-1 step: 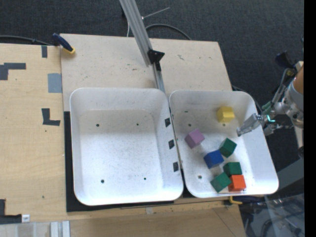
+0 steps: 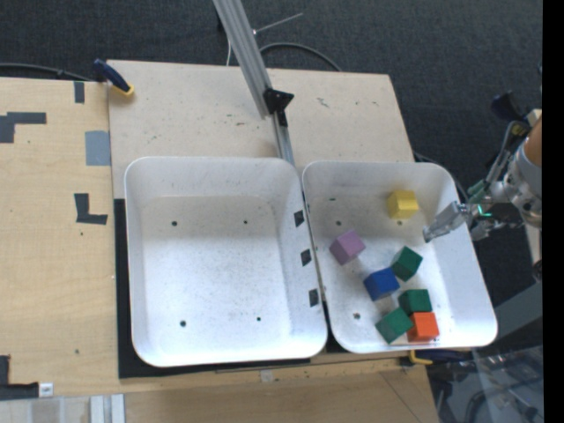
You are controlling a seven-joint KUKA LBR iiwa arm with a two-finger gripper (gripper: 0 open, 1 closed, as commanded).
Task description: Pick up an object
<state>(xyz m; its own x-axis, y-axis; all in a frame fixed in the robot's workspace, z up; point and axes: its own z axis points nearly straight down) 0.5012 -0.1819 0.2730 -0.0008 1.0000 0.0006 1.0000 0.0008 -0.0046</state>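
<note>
I count seven small blocks in the right white bin: three green, one yellow, lilac, blue, orange. My pincer hovers at right rim; grip unclear.

Wooden bench, pale and scuffed. Two white bins side by side on it: left bin, right bin. A clamp lies at its far-left corner.

The arm was cut off by the right edge, only its wrist end showing. The gripper was too small to tell its finger spacing. An orange block partly hid a green block
</note>
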